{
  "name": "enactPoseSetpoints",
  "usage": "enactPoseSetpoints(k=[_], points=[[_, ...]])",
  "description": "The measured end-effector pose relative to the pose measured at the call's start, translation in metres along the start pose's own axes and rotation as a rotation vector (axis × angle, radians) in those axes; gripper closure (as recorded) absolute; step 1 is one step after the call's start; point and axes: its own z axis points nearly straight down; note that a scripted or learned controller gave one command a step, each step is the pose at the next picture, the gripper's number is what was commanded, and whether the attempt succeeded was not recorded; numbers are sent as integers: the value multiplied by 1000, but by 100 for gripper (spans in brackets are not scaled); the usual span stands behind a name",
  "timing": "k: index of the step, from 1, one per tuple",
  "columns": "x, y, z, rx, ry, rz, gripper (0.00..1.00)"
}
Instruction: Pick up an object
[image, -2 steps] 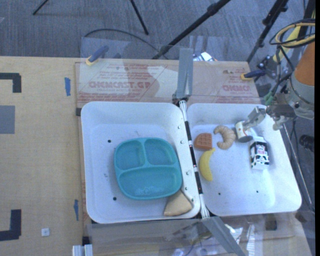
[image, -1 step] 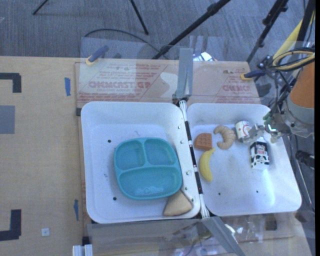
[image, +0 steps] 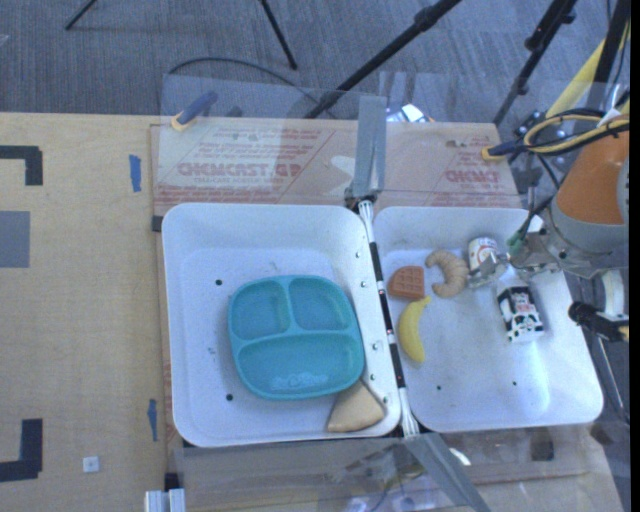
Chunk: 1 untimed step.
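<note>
In the right bin (image: 500, 385) lie a tan croissant (image: 447, 272), a brown waffle-like piece (image: 407, 282) and a yellow banana (image: 411, 331). A small silver can (image: 483, 253) sits at the croissant's right end. A black-and-white cow-patterned carton (image: 519, 313) lies further right. My gripper (image: 497, 266) reaches in from the right and sits low, right against the silver can, with the grey arm and its orange band (image: 592, 190) behind it. Whether anything is held is unclear from this angle.
The left bin (image: 190, 300) holds a teal divided plate (image: 296, 336) and a tan bread wedge (image: 355, 411) at its front right corner. A ridge (image: 380, 300) divides the two bins. Cables and stand legs crowd the back right.
</note>
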Motion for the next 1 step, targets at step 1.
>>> enactPoseSetpoints(k=[1], points=[[15, -27, 2, 7, -13, -39, 0]])
